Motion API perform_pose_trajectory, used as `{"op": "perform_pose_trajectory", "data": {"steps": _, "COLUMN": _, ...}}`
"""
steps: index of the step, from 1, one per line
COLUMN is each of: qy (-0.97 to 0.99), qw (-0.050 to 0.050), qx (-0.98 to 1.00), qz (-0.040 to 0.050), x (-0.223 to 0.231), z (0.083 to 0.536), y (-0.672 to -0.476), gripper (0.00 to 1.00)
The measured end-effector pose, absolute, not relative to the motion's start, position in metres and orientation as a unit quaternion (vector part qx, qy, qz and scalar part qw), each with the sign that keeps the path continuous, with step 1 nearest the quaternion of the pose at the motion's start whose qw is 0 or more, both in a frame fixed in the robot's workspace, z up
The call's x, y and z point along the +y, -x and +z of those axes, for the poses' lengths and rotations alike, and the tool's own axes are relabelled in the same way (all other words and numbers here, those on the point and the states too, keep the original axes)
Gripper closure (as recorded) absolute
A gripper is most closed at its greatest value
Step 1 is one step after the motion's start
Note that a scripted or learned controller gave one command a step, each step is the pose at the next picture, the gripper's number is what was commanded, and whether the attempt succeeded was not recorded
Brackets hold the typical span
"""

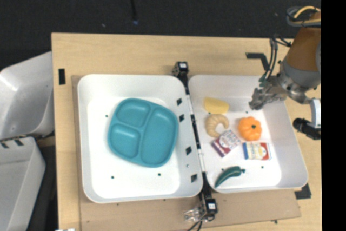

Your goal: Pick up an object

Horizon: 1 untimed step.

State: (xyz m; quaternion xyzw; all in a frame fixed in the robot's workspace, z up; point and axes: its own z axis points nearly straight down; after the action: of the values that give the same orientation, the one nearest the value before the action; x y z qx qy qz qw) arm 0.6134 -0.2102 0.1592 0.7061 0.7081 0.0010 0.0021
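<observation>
**A:** Watching the right bin [289, 167] now. Gripper [259, 101] sits low over its upper part, just up and to the side of the small orange pumpkin [250, 128]. Can't tell how it's set, too dark and small from up here. Nothing visibly in its grasp.

**B:** Target?

**A:** My guess is the pumpkin, nearest thing to the tool. Could also be the yellow block [215, 105], further along the same row. Not obvious which.

**B:** Rest of the pile?

**A:** Croissant [217, 124] just below the yellow block, purple packet [226, 142] touching or nearly touching it, white and red carton [255, 151] under the pumpkin, green pepper [230, 174] alone near the front edge. All loose in the one bin, so picks come from there.

**B:** Left bin?

**A:** Left bin [92, 170] has a teal divided plate [143, 131], well apart from the arm. Likely the drop side.

**B:** Risk?

**A:** Pumpkin's round, could roll off a shallow pinch. Carton sits close, may get nudged.
</observation>
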Motion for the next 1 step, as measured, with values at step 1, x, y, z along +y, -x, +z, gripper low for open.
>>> {"op": "perform_pose_trajectory", "data": {"steps": 1, "qy": -0.706, "qw": 0.003, "qx": 0.708, "qz": 0.0015, "x": -0.2047, "z": 0.2064, "y": -0.6178, "gripper": 1.00}}
